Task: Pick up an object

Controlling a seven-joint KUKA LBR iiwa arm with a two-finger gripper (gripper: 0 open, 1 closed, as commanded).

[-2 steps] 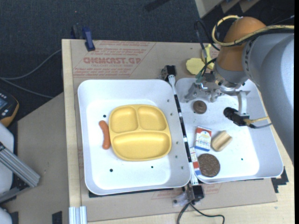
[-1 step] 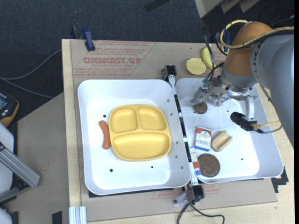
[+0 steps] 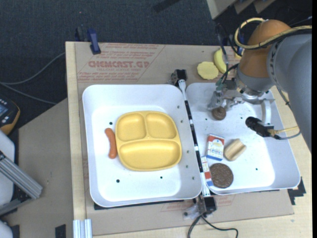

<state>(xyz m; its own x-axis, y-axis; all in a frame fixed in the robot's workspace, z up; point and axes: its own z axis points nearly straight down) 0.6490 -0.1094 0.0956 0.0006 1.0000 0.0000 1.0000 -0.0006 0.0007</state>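
**Gripper low in the right bin, over a small brown piece**

The gripper (image 3: 218, 104) sits low in the back left part of the right bin (image 3: 277, 177), its metal fingers pointing down at a small round brown piece (image 3: 218, 114). The piece shows just under the fingertips, touching them or nearly so. Whether the fingers are apart or closed on it I cannot tell from here; the wrist hides too much. Above it the arm (image 3: 277, 48) comes in from the right, grey, with its orange band over the wrist and a yellow cable looped at the top. A black part (image 3: 258, 126) juts out beside the gripper, toward the bin's middle.

Nearer the front of the same bin lie 3 more things: a small carton (image 3: 215, 147) in red, white and blue against the left wall, a tan bread roll (image 3: 234, 149) just beside it, and a dark brown patty (image 3: 221, 175) near the front left corner.

Behind the bin, on the bench, a yellow slice (image 3: 207, 70) and a banana (image 3: 220, 59) rest close together.

The left bin (image 3: 99, 182) holds a yellow tray (image 3: 147, 140) with 3 compartments, lying flat in the middle. A sausage (image 3: 112, 143) lies just beside the tray's left edge.

Both bins stand on a brown board (image 3: 119, 63) with red print. A blue clip (image 3: 93, 41) sits at its back left edge.
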